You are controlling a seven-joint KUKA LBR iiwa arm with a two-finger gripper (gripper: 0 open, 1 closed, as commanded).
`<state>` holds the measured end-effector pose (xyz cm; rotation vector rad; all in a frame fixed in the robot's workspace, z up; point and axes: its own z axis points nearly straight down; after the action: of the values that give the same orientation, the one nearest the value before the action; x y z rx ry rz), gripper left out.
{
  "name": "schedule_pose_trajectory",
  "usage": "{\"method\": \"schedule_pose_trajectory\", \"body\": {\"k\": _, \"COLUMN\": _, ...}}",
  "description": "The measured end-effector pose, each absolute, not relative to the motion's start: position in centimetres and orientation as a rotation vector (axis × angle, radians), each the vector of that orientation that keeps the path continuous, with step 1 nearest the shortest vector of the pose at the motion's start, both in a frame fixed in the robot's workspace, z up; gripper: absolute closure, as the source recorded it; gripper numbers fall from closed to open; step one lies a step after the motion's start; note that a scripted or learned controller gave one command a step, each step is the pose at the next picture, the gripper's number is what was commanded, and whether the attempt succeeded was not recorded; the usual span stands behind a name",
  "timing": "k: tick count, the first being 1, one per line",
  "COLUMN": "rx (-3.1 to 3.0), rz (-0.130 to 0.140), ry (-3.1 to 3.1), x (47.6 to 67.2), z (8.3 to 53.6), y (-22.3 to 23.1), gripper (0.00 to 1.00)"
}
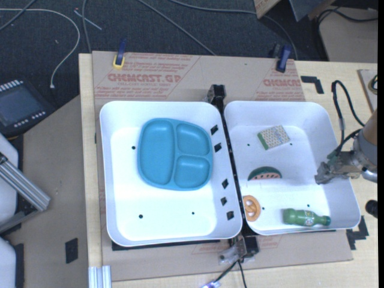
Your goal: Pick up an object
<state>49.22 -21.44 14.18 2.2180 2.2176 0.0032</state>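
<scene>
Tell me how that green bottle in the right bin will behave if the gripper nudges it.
The green bottle lies on its side, so it will probably roll if pushed across its length. It sits close to the right bin's front wall, which may stop it. It looks like a small toy, likely light.

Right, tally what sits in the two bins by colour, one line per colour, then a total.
Blue: 1, the divided plate in the left bin.
Green: 2, the bottle and the watermelon slice, which also has red, in the right bin.
Orange-brown: 1, the pretzel.
Pale speckled: 1, the small square pad.
Total: 5
</scene>
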Motion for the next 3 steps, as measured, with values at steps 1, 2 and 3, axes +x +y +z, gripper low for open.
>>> {"method": "schedule_pose_trajectory", "body": {"k": 1, "rx": 2.214, "rz": 0.005, "ry": 2.218, "x": 49.8, "z": 20.6, "y": -21.5, "gripper": 1.00}}
{"method": "schedule_pose_trajectory", "body": {"k": 2, "rx": 2.219, "rz": 0.002, "ry": 2.222, "x": 49.9, "z": 20.4, "y": -21.5, "gripper": 1.00}}
{"method": "schedule_pose_trajectory", "body": {"k": 3, "rx": 2.215, "rz": 0.004, "ry": 2.229, "x": 51.6, "z": 20.3, "y": -16.6, "gripper": 1.00}}
